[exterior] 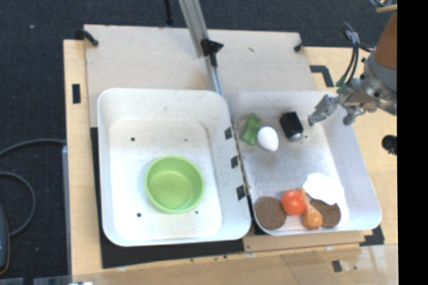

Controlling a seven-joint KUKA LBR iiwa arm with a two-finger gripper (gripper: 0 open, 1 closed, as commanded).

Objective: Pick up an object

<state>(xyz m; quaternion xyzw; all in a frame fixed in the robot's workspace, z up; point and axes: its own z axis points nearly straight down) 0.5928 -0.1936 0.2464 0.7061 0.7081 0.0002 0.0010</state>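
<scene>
The right bin holds several small objects. A white egg lies next to a green piece, with a black block just to their right. Near the front are a red tomato, a small orange fruit, two brown discs and a white crumpled piece. My gripper hangs over the bin's far right rim, right of the black block. It is open, with nothing between its fingers.
The left bin contains a green bowl. A slanted metal post rises behind the two bins. Cables hang at the arm's wrist on the far right.
</scene>
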